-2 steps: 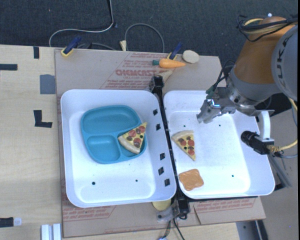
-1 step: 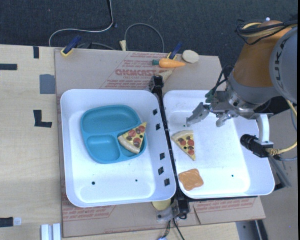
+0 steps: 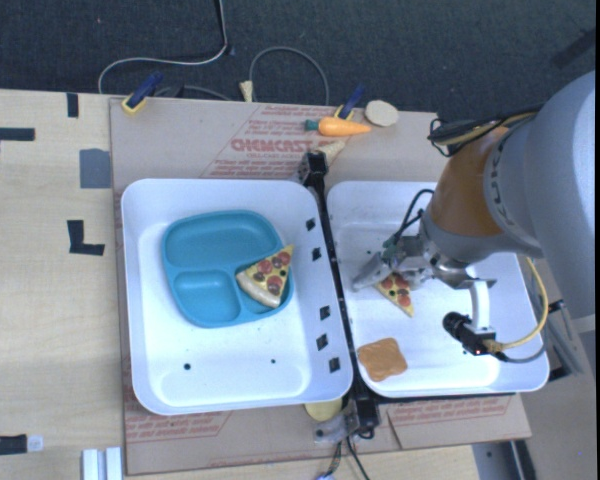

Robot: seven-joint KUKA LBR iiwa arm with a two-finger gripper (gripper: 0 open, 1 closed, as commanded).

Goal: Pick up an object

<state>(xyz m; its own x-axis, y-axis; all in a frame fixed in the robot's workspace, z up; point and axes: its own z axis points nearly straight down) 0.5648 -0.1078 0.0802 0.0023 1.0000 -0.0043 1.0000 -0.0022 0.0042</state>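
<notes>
Yellow-crusted pizza slice [image 3: 398,292] is seen just beside the gripper [image 3: 380,266], toward its lower right. Finger state cannot be told.

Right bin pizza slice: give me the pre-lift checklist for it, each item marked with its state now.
1. Gripper down over the target: ok, it sits low in the right bin at the pizza slice.
2. Slice between the fingers: cannot tell, the wrist hides the contact.
3. Neighbours clear: ok, the brown toast piece lies apart, nearer the bin's front wall.
4. Divider clearance: ok, the gripper stands right of the black divider.
5. Other slice out of the way: ok, it rests on the blue plate in the left bin.
</notes>
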